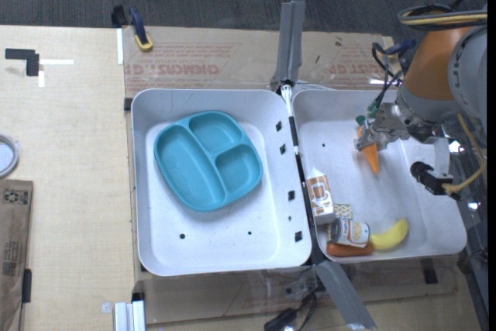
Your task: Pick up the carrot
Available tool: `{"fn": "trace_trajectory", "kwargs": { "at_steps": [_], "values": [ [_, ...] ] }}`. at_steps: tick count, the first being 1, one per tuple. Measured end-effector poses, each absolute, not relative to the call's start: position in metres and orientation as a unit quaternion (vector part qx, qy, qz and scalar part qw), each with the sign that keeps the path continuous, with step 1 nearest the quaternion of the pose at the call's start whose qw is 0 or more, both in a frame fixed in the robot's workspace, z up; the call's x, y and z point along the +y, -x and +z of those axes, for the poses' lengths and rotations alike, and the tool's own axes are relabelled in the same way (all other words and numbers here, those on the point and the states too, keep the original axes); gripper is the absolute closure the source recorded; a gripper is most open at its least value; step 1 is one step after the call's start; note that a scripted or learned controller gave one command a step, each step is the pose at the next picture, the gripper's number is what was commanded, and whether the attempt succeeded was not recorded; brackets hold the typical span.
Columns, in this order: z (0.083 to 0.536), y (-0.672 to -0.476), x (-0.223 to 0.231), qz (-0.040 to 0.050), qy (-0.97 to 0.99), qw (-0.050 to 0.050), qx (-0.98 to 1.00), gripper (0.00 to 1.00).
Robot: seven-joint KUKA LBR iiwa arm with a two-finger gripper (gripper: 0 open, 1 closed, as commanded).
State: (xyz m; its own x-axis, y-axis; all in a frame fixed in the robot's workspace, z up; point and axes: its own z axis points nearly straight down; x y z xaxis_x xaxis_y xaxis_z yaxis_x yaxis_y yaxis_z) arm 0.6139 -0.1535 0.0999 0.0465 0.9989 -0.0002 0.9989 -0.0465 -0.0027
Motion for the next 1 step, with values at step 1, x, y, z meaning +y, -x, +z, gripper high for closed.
{"fn": "trace_trajectory", "kwargs": {
  "at_steps": [1],
  "values": [
    [0.1917, -0.6177, -0.0855, 0.0006, 0.744, 0.0, -0.668, 1.0]
  ]
}}
